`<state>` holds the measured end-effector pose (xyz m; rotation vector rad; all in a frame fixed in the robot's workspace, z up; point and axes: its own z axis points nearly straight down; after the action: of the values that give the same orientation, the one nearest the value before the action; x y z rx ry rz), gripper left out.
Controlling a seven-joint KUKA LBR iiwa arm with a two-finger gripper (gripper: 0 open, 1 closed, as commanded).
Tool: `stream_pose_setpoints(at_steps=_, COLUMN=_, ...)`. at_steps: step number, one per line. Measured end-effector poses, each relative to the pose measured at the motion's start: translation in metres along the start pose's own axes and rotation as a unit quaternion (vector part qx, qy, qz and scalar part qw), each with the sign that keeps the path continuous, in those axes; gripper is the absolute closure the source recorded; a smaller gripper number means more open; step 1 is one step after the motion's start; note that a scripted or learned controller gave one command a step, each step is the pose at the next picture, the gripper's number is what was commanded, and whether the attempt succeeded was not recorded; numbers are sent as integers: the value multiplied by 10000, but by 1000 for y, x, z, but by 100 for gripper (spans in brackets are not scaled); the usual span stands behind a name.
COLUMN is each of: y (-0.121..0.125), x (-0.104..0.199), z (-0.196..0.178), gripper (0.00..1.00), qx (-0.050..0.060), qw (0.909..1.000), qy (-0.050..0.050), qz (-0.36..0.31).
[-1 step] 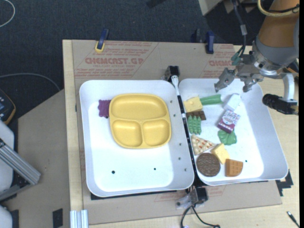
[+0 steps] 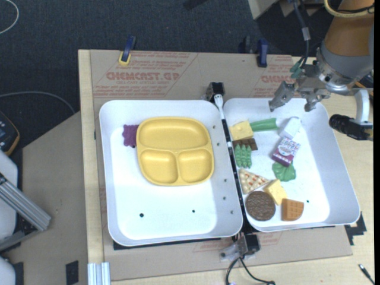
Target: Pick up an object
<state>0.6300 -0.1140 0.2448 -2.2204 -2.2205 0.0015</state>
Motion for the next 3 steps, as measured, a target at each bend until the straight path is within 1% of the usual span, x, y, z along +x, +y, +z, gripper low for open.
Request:
stream_pose_setpoints(at_steps=1, y=4, x=2, z=38, gripper=0, qx=-3, qw=10000, qy=-1, qz=-2)
stream_pose_setpoints(at_steps=2, y=7, x=11, z=87, gripper=0, qx=-1, qw=10000, qy=0, qz=-3)
stream_pose_setpoints(at_steps=3, y=16, x=15, z=132, gripper=0, qx=-3, qw=10000, qy=0, qz=-8)
